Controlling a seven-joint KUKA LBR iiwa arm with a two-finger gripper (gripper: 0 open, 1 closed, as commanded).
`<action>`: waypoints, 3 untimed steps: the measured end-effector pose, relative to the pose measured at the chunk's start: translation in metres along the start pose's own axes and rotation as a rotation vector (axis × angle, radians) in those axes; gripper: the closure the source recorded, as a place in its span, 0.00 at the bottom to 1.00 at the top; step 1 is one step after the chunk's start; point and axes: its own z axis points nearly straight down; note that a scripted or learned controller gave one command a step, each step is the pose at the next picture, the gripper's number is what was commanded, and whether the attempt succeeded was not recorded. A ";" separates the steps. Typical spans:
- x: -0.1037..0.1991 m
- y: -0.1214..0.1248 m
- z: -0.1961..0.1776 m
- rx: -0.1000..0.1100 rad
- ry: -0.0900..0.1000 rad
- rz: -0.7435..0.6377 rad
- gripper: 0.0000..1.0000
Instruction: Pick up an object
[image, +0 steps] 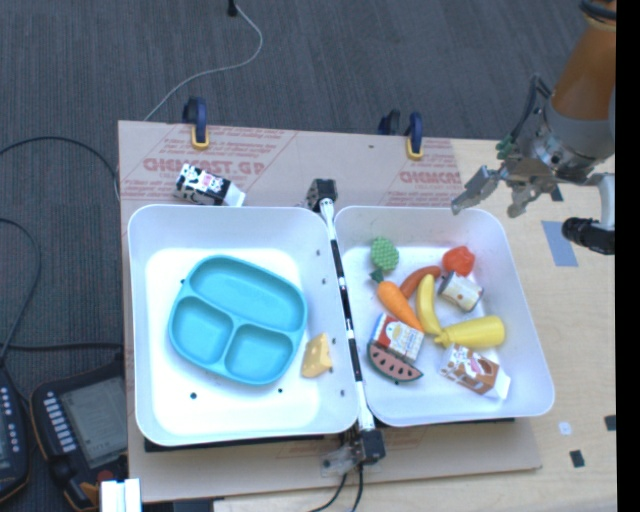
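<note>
Orange carrot (398, 304) lies diagonal, tip toward lower right.

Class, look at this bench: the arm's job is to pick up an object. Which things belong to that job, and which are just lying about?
Belong to the job:
two-finger gripper, above the right bin's far rim
orange toy carrot
yellow toy banana
watermelon slice toy
yellow cheese wedge toy

Lying about:
blue divided plastic plate
black-and-white small box on the board
blue-handled clamps

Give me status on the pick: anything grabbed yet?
Done: nothing picked. The gripper hangs open above the right bin's far rim with nothing between its fingers. In hand: only the approach. Left: descend, grasp and lift one item; the banana, carrot and bottle lie in that bin.
</note>
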 end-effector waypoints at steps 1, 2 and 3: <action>0.003 0.014 0.150 0.008 0.002 0.000 0.00; 0.088 -0.040 0.159 0.002 0.002 -0.002 0.00; 0.086 -0.040 0.148 0.000 0.000 0.000 1.00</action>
